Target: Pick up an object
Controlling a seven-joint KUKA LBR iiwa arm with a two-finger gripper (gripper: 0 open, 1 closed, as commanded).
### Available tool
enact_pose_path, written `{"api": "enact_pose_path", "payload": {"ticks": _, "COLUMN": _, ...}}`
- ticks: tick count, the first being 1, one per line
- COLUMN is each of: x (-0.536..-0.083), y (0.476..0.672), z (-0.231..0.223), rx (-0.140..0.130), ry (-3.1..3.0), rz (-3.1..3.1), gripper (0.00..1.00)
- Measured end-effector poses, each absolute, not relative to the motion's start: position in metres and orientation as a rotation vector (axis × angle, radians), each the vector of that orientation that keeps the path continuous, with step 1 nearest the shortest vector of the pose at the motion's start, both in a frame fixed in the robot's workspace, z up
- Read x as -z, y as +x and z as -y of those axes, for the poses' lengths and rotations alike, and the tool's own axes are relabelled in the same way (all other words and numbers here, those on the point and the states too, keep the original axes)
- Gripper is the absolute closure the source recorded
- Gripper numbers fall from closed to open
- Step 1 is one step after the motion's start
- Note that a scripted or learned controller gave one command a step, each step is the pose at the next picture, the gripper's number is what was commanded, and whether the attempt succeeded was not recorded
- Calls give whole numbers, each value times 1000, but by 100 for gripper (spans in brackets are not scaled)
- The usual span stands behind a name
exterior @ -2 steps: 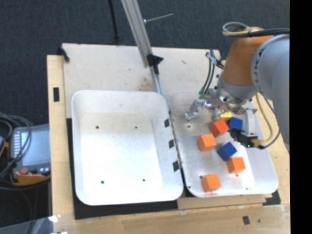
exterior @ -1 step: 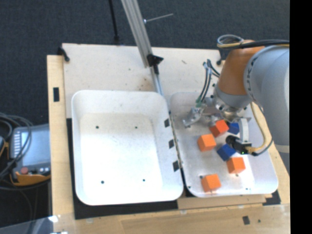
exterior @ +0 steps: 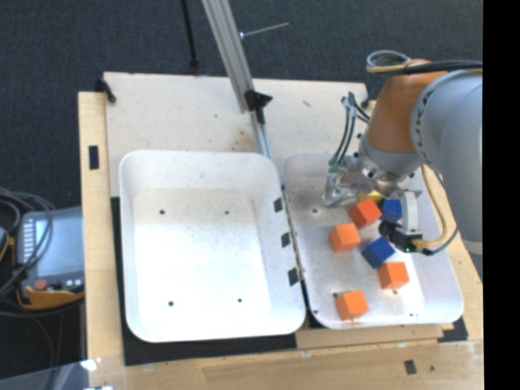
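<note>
Bins first: shallow white plastic bin on the left (exterior: pixel 203 242), its twin on the right (exterior: pixel 431 299) carrying all the blocks. Your grey arm with the orange band (exterior: pixel 406 112) hangs over the right bin's far end, metal two-finger gripper (exterior: pixel 340 192) low beside an orange cube (exterior: pixel 366 212). Whether it's parted or closed, I cannot tell. Nothing visibly held. Centre on one block; blue cube (exterior: pixel 391 210) and yellow piece (exterior: pixel 374 194) crowd it.
</note>
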State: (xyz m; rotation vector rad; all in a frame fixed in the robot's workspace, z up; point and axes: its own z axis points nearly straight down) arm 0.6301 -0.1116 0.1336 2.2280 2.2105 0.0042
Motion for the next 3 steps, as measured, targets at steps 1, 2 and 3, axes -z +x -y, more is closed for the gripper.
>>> {"api": "enact_pose_path", "payload": {"ticks": 1, "x": -182, "y": 639, "z": 110, "rx": -7, "ry": 2215, "rz": -2221, "gripper": 100}}
{"api": "enact_pose_path", "payload": {"ticks": 2, "x": -239, "y": 635, "z": 103, "rx": -8, "ry": 2213, "rz": -2222, "gripper": 100}}
{"api": "enact_pose_path", "payload": {"ticks": 3, "x": -285, "y": 636, "z": 104, "rx": -7, "ry": 2211, "rz": -2224, "gripper": 100}}
